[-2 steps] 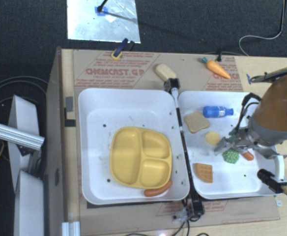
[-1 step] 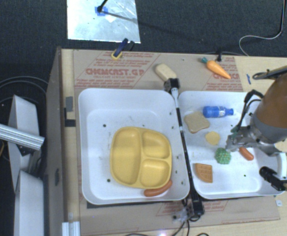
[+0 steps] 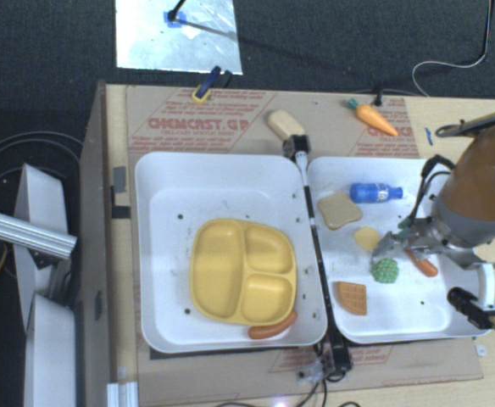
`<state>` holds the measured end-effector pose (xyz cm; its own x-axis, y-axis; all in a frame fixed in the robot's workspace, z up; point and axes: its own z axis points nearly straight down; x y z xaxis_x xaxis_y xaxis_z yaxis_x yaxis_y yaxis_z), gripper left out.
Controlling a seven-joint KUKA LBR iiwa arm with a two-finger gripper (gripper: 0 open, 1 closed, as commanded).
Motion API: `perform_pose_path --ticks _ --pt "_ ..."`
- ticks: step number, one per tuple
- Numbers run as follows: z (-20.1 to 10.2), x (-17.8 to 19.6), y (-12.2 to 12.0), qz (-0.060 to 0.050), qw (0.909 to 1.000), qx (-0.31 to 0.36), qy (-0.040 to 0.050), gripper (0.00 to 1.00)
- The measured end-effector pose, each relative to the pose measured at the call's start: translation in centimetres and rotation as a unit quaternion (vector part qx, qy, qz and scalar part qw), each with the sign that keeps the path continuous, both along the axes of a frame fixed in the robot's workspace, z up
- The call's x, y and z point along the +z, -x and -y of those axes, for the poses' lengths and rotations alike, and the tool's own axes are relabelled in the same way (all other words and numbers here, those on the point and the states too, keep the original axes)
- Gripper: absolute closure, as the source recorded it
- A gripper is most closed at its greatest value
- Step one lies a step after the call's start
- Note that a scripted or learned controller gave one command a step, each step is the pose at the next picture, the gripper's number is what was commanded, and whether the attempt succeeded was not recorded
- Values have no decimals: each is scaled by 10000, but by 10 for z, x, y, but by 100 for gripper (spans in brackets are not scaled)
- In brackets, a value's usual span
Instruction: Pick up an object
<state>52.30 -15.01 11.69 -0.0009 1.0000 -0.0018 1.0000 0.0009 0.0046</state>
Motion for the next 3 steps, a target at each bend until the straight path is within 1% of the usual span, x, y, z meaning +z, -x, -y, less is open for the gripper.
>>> perform_pose_path --ticks 1,2,3 --pt "-39 -30 4 14 10000 6 4 0" --pt "-38 -19 3 39 10000 7 16 100" --pt "-103 68 -48 -2 10000 18 -14 100"
